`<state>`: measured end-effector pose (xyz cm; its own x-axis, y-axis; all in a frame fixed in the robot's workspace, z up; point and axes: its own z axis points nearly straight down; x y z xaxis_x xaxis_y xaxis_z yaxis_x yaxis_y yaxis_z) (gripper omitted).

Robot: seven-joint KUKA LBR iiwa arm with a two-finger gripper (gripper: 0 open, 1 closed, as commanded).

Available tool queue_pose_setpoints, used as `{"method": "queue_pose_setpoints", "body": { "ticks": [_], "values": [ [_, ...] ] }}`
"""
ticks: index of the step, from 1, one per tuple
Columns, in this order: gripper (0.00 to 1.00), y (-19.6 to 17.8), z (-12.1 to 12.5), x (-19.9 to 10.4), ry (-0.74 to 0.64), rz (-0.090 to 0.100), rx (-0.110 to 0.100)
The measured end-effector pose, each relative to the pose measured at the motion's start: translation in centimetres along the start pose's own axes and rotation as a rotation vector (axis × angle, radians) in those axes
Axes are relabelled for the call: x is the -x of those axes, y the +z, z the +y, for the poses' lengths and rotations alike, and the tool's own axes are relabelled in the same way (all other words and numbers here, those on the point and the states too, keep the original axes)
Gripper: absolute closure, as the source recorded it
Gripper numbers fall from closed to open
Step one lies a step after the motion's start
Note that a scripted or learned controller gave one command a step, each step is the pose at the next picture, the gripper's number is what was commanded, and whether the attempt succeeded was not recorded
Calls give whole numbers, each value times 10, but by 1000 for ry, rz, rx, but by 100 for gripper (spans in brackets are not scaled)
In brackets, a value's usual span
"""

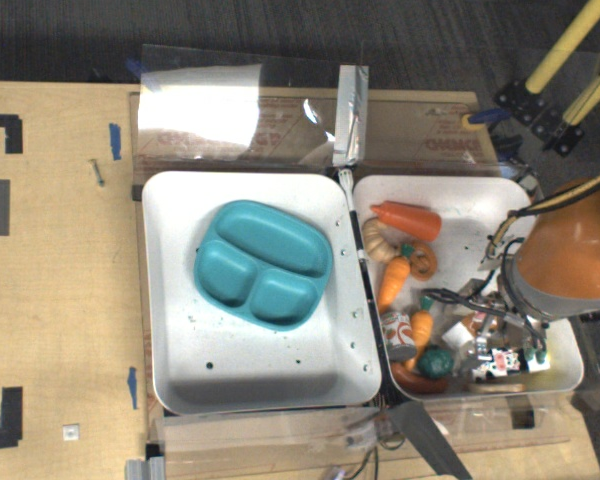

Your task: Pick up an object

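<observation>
The right bin (pixel 460 190) holds a pile of toy foods along its left side. A long orange-red carrot (pixel 408 219) lies at the back, with a beige piece (pixel 377 236) beside it. Below them are a small orange carrot (pixel 392 281), a round orange piece with a green top (pixel 421 259), an orange and white piece (pixel 418 328) and a dark green piece (pixel 438 361). My gripper (pixel 468 315) is low inside this bin, right of the pile and close to the orange and white piece. The arm's orange band (pixel 570 255) hangs over the bin's right side. Nothing is seen held.
The left bin (pixel 170 298) carries a teal divided plate (pixel 263 261) in its middle. A metal divider (pixel 350 118) stands behind the two bins. Yellow and black poles (pixel 565 48) cross the top right corner. Tan bench surface (pixel 50 268) lies to the left.
</observation>
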<state>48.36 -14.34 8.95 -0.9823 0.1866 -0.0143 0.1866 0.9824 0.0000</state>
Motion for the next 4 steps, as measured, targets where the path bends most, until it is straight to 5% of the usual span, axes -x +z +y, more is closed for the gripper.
{"method": "queue_pose_setpoints", "body": {
  "ticks": [1, 2, 3, 4],
  "values": [
    [100, -12, 1, 4, -1, -13, 0],
    [100, -158, 43, 68, -117, -2, 2],
    [100, -154, 42, 156, -155, 7, 2],
    [100, -140, 93, 167, -231, 6, 4]
  ]
}}
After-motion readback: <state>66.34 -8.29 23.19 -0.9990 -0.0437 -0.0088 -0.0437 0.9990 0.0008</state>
